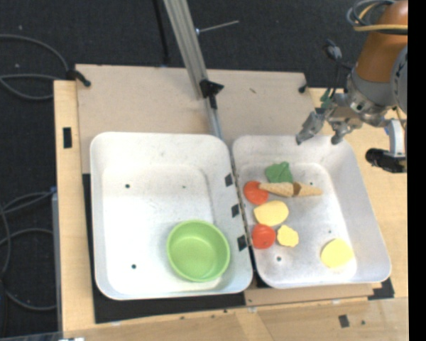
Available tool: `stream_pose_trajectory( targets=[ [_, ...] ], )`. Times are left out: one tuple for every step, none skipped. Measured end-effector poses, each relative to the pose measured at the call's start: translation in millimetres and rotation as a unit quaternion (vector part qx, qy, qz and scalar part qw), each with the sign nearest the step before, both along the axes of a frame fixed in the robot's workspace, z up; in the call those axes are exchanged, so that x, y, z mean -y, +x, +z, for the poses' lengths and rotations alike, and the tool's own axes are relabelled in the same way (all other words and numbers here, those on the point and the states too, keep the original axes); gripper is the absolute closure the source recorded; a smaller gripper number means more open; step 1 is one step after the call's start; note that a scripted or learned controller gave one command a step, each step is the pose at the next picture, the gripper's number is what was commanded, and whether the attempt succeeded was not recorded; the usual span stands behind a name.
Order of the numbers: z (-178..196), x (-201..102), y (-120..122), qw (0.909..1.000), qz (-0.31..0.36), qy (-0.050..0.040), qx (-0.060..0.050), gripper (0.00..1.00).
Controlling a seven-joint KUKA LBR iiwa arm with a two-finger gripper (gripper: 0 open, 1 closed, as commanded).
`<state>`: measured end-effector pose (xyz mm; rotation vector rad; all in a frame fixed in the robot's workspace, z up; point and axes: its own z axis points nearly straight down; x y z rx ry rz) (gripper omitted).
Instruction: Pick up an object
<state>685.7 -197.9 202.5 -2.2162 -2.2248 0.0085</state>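
My gripper hangs over the far edge of the right bin, fingers spread apart with nothing between them. Below it in that bin lie a green leafy piece, a tan cone-shaped piece, a red tomato-like piece, a yellow oval piece, a second red piece, a small yellow chunk and a yellow disc. A green bowl sits at the near side of the left bin.
A slanted aluminium pole rises behind the bins, its foot near the gap between them. Cables lie on the dark floor to the left. The bench edge runs just beyond the bins' near rims.
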Motion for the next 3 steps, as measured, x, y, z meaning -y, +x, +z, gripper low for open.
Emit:
stream_pose_trajectory(
  targets=[
    [-41.7, 1.0, -2.1, 1.0000, -0.001, -0.0004, 0.001, 0.00],
    [-86.0, -4.0, -2.8, 1.0000, 0.000, -0.0001, 0.001, 0.00],
    [-70.7, -2.4, -0.9, 1.0000, 0.001, -0.0028, 0.004, 1.00]
  ],
)
